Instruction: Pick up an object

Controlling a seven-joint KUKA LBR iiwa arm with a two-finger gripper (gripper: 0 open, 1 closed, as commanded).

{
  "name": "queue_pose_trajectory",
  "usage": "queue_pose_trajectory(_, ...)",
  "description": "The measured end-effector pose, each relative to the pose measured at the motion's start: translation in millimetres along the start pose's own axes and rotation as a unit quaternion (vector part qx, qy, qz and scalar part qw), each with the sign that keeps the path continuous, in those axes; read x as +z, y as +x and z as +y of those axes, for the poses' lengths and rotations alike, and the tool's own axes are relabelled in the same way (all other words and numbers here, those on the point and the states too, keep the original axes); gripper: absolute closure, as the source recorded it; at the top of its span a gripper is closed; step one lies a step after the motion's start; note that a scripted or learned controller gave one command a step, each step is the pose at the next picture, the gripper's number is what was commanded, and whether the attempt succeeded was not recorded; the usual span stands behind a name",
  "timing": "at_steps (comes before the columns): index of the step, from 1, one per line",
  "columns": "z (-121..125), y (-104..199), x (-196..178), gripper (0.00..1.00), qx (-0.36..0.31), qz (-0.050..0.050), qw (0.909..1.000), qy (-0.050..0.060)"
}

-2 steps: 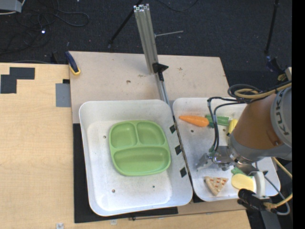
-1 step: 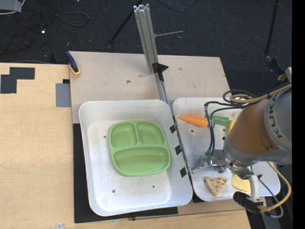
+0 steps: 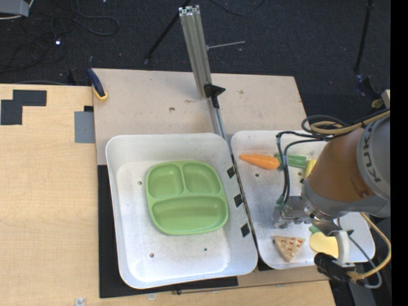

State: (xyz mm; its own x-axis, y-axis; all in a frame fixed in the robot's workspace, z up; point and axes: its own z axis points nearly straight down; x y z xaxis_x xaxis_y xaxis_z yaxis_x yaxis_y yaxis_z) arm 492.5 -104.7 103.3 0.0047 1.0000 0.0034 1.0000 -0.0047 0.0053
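1. Nearest the camera, at the left, left bin [image 3: 127,260]: holds a green divided plate [image 3: 187,196], lying flat near the bin's middle
2. Right bin [image 3: 255,234]: toy carrot [image 3: 260,161] near the back wall, long axis running left-right, orange tip pointing left, green top toward the arm
3. Pizza slice [image 3: 288,246] near the front edge, point toward the camera; a yellow piece [image 3: 324,242] just beside it on the right
4. Gripper [image 3: 287,217] hangs over the bin between carrot and pizza slice; can't tell whether its fingers are apart or together, nothing seen clamped
5. Judgement: the slice is the closer target, just front of the gripper; the carrot lies farther, back and left
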Motion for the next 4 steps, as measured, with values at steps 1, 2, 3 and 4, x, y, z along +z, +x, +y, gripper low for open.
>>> queue_pose_trajectory(1,11,2,-52,1.0,-0.003,-0.002,1.0,0.002)
queue_pose_trajectory(2,13,2,-104,1.0,-0.003,-0.002,1.0,0.001)
queue_pose_trajectory(3,21,56,-116,1.0,-0.005,-0.001,1.0,0.003)
queue_pose_trajectory(4,21,100,-118,1.0,-0.005,-0.001,1.0,0.004)
